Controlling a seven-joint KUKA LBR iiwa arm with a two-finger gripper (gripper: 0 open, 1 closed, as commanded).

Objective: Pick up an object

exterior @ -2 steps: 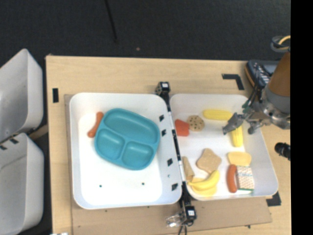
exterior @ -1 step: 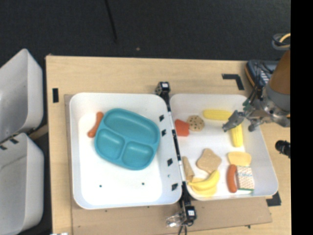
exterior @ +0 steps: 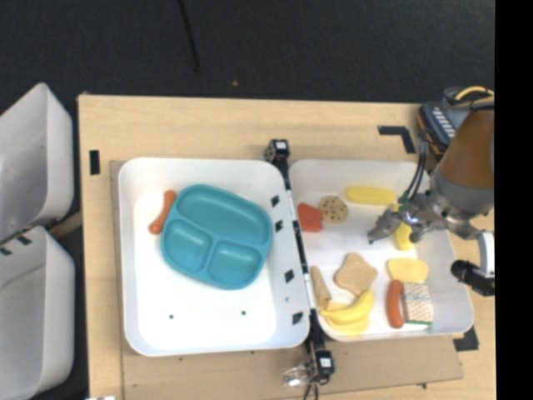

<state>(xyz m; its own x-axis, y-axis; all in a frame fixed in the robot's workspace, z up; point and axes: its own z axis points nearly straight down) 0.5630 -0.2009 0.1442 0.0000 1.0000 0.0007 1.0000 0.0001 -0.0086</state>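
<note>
My gripper (exterior: 397,232) hangs low over the right bin (exterior: 454,323), in its right half, below the grey arm and orange band (exterior: 470,148). Its fingers look spread, one dark finger (exterior: 379,228) pointing left. A small yellow piece (exterior: 404,238) lies right beside or under the other finger; I cannot tell if it is gripped. Around it lie a long yellow piece (exterior: 371,195), a cookie (exterior: 334,209), a red block (exterior: 310,217), a bread slice (exterior: 356,273), a yellow wedge (exterior: 407,269), a banana (exterior: 350,313), a red sausage (exterior: 394,304) and a wafer-like block (exterior: 417,302).
The left bin (exterior: 133,307) holds a blue divided plate (exterior: 216,236) and an orange stick (exterior: 162,211) by its left wall. A tan stick (exterior: 320,286) leans on the divider between the bins. White boxes (exterior: 29,165) stand left of the bench.
</note>
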